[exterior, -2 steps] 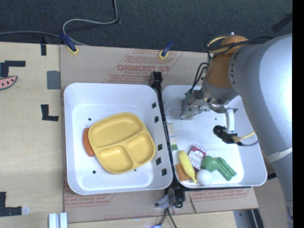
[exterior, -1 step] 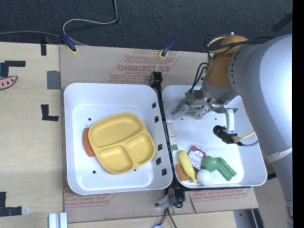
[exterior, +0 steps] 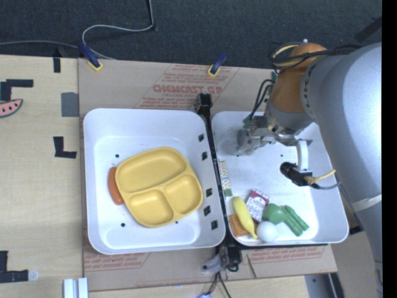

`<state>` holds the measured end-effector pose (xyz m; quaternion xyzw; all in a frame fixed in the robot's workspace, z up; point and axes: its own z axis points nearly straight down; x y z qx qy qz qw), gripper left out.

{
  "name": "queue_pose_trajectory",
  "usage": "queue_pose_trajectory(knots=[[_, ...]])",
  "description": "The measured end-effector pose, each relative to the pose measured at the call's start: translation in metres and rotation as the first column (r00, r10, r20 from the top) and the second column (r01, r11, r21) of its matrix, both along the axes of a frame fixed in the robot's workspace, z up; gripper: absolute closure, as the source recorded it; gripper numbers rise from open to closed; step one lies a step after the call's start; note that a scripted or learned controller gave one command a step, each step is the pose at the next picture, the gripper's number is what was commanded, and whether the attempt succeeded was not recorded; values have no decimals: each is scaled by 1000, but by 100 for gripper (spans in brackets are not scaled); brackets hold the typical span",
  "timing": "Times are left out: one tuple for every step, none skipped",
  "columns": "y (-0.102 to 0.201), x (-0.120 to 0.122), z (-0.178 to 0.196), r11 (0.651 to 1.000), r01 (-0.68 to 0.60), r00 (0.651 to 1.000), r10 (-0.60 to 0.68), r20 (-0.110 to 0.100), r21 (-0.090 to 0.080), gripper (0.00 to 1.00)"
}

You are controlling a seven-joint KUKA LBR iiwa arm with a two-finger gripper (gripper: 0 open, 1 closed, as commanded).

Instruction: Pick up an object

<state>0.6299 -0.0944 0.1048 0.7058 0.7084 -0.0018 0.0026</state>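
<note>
Two bins on table, hand low in right bin, grip state unclear, toys nearer the bin's front.

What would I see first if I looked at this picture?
Probably the big yellow divided plate lying in the left bin, with something orange peeking out from under its left side. Next, the grey arm's gripper over the right bin, and the little pile of toy food at that bin's near edge.
</note>
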Motion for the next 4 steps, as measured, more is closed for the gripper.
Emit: queue_pose_trajectory(knots=[[0,0,0,1000,0,1000,0,0,-1,0],[0,0,9,1000,-1,1000,1,-2,-2,100],[0,0,9,1000,-1,1000,1,-2,-3,0],[-8,28,-24,1000,13,998,-12,-56,13,0]])
